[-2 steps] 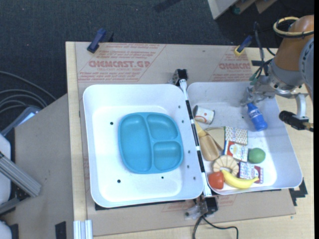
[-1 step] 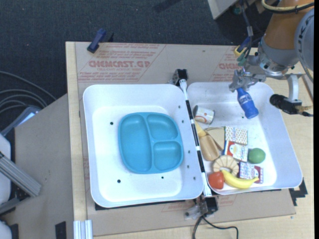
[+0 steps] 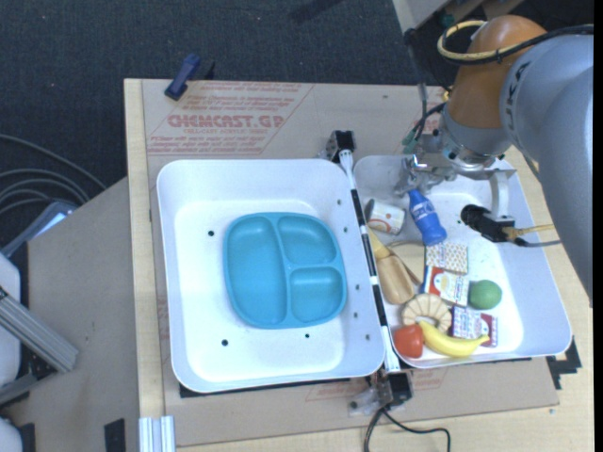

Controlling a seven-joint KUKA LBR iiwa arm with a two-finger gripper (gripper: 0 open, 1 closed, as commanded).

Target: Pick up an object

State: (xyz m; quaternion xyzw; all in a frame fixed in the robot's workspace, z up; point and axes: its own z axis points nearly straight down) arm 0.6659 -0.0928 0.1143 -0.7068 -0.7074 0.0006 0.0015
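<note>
Camera view: gripper [image 3: 426,169] low in right bin [image 3: 542,290], hovering at top of blue bottle [image 3: 426,217], grip state impossible to tell; approach step, likely needing descent and closing around bottle.

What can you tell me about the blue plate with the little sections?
The blue plate is a turquoise tray, plastic by its look, with rounded corners and three compartments: one long section on the left and two smaller ones on the right. It lies flat, slightly turned, in the middle of the left white bin. It rests on the bin's floor and holds nothing.
</note>
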